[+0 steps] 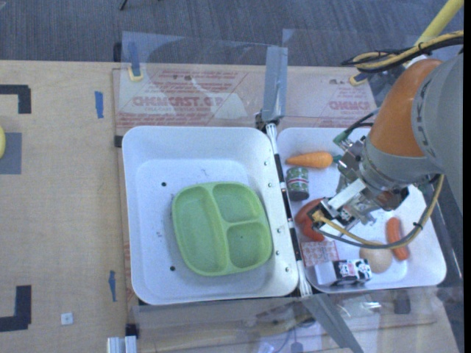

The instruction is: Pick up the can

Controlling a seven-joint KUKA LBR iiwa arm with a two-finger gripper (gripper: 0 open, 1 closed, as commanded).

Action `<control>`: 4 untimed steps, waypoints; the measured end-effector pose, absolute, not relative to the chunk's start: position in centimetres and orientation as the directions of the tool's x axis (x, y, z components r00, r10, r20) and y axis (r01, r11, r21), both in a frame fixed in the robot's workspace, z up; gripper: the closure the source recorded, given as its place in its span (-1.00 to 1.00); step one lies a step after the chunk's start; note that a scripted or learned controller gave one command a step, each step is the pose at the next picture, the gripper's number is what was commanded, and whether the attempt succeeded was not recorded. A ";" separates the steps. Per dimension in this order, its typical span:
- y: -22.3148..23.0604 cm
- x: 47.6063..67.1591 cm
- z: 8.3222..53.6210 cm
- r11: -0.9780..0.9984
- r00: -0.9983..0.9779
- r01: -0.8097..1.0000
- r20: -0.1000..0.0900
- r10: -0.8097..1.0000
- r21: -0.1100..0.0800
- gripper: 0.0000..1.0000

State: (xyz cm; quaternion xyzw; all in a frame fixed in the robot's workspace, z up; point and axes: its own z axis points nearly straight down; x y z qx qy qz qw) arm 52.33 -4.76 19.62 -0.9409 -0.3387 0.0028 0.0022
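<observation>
The can (297, 182) is small with a green label and a dark top. It stands upright in the right bin (430, 271), close to that bin's left wall and just below an orange carrot (310, 159). My gripper (362, 201) hangs over the middle of the right bin, to the right of the can and apart from it. The grey wrist with its orange band covers the gripper from above. Nothing shows between the gripper and the can except bare bin floor.
A red rounded thing (305, 219) lies below the can, with a reddish printed packet (320, 253), a black-and-white toy (353, 269), a pale egg (379, 259) and an orange sausage (397, 238) nearby. The left bin (147, 160) holds a green divided plate (222, 228).
</observation>
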 end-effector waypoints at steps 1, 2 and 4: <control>0.0 55.8 22.7 -0.879 0.879 0.477 -0.003 0.477 -0.001 1.00; 0.2 55.8 23.6 -0.877 0.877 0.481 -0.005 0.481 -0.002 1.00; -3.7 59.5 20.6 -0.975 0.975 0.222 -0.006 0.222 -0.004 1.00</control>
